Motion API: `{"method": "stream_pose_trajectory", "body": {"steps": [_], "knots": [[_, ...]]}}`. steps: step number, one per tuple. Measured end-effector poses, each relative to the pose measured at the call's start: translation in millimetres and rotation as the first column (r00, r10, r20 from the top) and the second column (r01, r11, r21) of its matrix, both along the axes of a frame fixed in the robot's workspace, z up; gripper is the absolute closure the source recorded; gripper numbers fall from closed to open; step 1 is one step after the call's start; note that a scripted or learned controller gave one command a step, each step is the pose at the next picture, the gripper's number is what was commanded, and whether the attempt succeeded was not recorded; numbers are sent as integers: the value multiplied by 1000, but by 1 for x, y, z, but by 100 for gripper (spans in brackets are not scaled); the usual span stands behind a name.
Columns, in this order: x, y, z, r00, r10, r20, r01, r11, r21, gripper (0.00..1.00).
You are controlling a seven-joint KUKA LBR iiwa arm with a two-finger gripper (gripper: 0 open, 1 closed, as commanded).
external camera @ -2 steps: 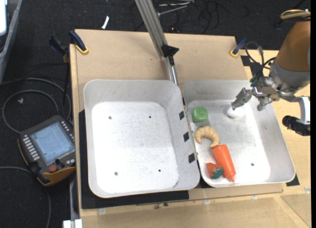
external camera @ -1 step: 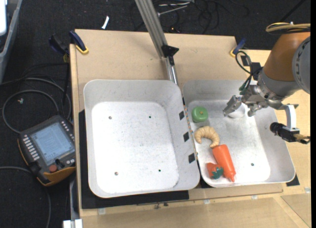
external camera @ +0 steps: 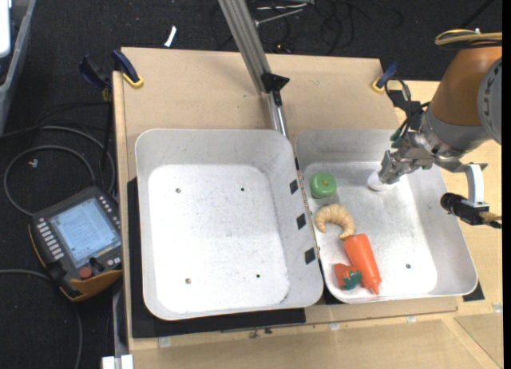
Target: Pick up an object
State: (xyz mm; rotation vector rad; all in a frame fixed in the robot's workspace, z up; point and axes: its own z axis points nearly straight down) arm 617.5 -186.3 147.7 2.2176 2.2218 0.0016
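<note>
My hand [external camera: 389, 174] hovers in the approach, grip state untellable, and next must drop onto the croissant [external camera: 334, 218] lying lower-left of it.

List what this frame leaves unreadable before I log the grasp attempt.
- Gripper, camera view: its fingers are too small and merge with something white in the right bin; open or shut is unclear.
- That white thing: the gripper covers it; no telling what it is.
- Red item: partly under the carrot.
- Arm: cut off by the right edge.
</note>
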Motion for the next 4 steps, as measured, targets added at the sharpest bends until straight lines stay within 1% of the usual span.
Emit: {"method": "stream_pose_trajectory", "body": {"steps": [1, 2, 3, 4], "knots": [[1, -9, 49, 1000, -2, 4, 2, 1000, -2, 100], [2, -13, 93, 1000, 0, 4, 0, 1000, -2, 100], [3, -13, 114, 1000, 0, 2, 0, 1000, -1, 100], [-5, 35, 118, 1000, 5, -3, -5, 1000, 3, 100]]}}
